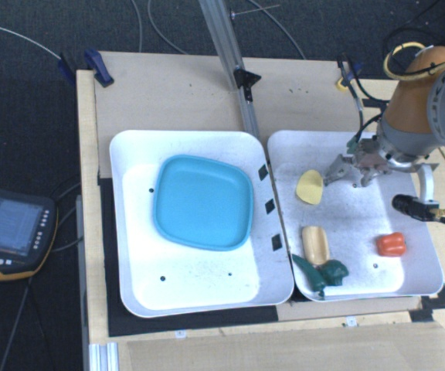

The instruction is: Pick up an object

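At the bottom of the right bin (431, 273) lie a dark green toy (323, 272) and, touching it from above, a tan block (314, 243). An orange-red piece (391, 243) sits right of them. Higher, a pale yellow piece (310, 186) lies just left of the gripper (350, 175), its fingers spread apart, gripping nothing. A blue plate (204, 202) fills the left bin (130, 207).

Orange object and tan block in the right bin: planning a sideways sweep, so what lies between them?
Bare white bin floor between the orange object and the tan block, per the camera view.
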`<state>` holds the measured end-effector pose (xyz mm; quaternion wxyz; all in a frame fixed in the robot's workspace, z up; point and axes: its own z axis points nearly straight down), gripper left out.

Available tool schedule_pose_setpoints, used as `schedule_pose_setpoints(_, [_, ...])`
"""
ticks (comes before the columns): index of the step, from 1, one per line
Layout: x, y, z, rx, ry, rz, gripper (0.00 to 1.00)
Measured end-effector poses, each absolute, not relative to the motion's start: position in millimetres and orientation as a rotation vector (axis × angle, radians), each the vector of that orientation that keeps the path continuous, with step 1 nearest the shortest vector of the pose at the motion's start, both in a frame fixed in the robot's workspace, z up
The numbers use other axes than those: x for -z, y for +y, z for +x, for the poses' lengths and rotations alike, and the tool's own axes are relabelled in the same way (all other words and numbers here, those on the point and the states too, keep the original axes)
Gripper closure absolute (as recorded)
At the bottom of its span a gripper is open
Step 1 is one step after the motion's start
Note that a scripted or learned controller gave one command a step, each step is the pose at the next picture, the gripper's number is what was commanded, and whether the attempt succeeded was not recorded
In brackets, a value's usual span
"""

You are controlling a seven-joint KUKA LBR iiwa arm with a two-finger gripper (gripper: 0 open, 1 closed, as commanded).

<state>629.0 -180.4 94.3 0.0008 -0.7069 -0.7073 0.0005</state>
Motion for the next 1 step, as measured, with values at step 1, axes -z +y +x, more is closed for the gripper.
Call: schedule_pose_setpoints(1, [-106.6, -180.4, 630.0, 0.002, -2.223, -2.222, 1.00])
